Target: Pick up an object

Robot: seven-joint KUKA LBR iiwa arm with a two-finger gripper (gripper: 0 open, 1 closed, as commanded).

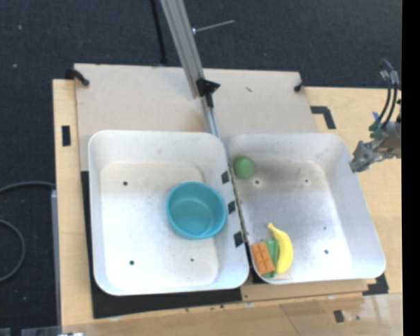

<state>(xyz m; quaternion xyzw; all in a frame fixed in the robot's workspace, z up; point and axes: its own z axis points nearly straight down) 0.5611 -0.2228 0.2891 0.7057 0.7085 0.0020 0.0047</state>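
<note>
A blue bowl (196, 210) sits in the left bin (126, 159), close to its right wall. In the right bin (336, 208) a green ball (243, 166) lies at the far left corner. A yellow banana (282, 247) and an orange block (264, 257) rest together in the near left corner. My gripper (360, 158) hangs at the right bin's far right rim, well away from every object, with nothing visible between its fingers.
A slanted metal pole (185, 44) runs from the top of the view down to the gap between the bins. Tan board (154, 96) lies behind the bins. Cables (388, 96) trail above the gripper at the right edge.
</note>
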